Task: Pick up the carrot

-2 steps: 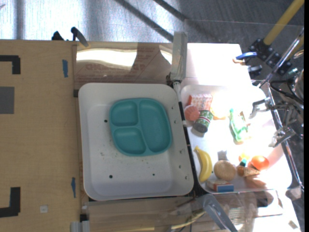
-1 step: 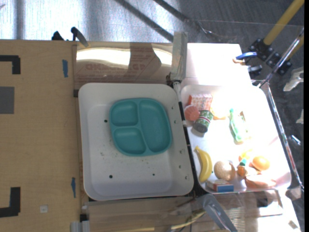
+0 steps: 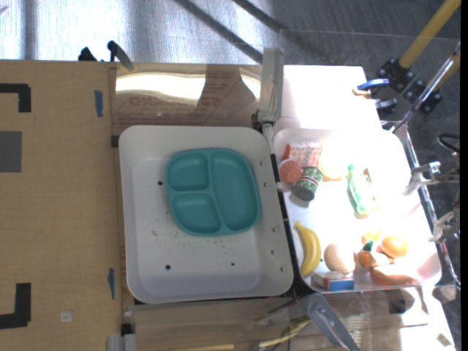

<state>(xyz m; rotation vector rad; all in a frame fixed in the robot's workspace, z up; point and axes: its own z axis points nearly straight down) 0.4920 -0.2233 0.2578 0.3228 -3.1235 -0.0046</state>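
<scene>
The carrot (image 3: pixel 363 258) is a small orange piece with a green tuft at its top. It lies near the front right corner of the right bin (image 3: pixel 417 196). A tan oval roll (image 3: pixel 336 257) is close on its left and a round orange fruit (image 3: pixel 395 247) on its right. A long pinkish sausage-like piece (image 3: pixel 395 276) lies just in front of it, touching or nearly touching. Strong light washes out this part of the bin.
The right bin also holds a banana (image 3: pixel 309 248), a small can (image 3: pixel 307 183), a red packet (image 3: pixel 303 153), a green bottle (image 3: pixel 357 191) and a blue-and-white box (image 3: pixel 333 281). In the left bin (image 3: pixel 139 218) lies a teal divided plate (image 3: pixel 213 191). Clamps and a yellow rod (image 3: pixel 428 31) stand at the top right.
</scene>
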